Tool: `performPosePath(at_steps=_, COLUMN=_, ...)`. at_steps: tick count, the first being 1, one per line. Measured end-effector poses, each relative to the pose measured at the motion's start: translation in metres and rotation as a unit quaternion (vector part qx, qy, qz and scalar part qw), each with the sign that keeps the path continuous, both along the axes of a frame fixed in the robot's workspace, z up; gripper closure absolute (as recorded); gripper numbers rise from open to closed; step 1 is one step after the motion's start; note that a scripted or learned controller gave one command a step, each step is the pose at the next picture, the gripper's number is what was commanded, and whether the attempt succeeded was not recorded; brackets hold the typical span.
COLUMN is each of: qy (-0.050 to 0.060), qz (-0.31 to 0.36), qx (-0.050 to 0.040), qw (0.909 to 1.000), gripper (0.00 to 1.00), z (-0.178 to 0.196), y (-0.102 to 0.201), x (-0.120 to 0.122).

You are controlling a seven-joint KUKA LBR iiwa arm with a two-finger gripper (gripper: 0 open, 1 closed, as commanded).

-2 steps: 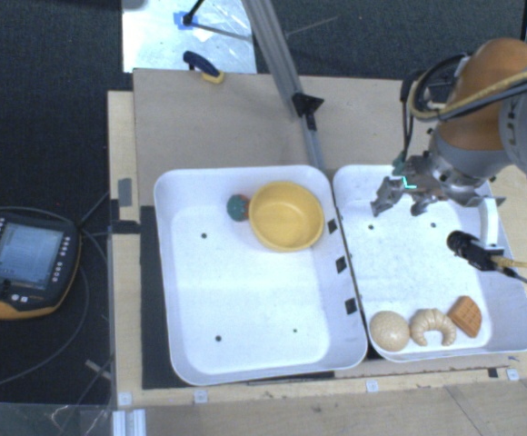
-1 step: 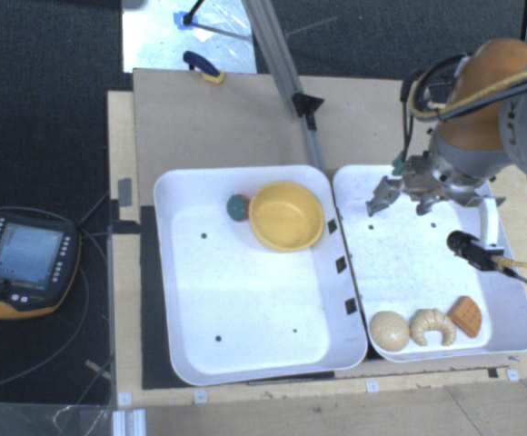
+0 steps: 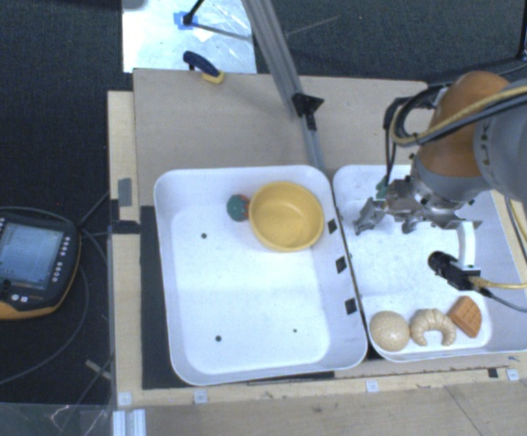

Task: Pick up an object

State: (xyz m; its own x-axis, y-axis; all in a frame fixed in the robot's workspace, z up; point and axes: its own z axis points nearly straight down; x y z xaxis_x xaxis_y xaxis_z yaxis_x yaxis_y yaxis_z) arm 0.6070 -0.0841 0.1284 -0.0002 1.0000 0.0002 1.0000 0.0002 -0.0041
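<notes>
Over the right-hand shallow white plastic bin (image 3: 518, 334), the grey arm with its orange band (image 3: 468, 121) reaches in from the right, and its two-finger gripper (image 3: 383, 216) hangs above the bin's upper left part, near the wall shared with the other bin. Whether the jaws are wide or narrow cannot be told from this angle; nothing shows between them. Along the near edge of the same bin lie three food-shaped items in a row: a round beige bun (image 3: 390, 331), a pale curved croissant (image 3: 433, 326) just beside it, and a small orange-brown waffle-like square (image 3: 466, 315). All three are well apart from the gripper. The left white bin (image 3: 245, 334) holds a yellow plastic bowl (image 3: 286, 216) at its upper right, with a small dark green ball (image 3: 237, 207) touching the bowl's left side. Both bins rest on the tan tabletop (image 3: 218, 116).
</notes>
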Motion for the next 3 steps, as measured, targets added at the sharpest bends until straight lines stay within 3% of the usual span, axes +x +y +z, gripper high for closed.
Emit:
performPosePath(at_steps=1, qy=-0.001, qz=0.000, qx=0.0000, qw=1.0000, gripper=0.00, z=-0.040, y=0.000, x=-0.001)
performPosePath(at_steps=2, qy=-0.003, qz=0.000, qx=-0.0001, qw=1.0000, gripper=1.00, z=-0.027, y=0.000, x=0.001)
performPosePath(at_steps=3, qy=-0.005, qz=0.000, qx=-0.0002, qw=1.0000, gripper=1.00, z=0.036, y=0.001, x=0.003)
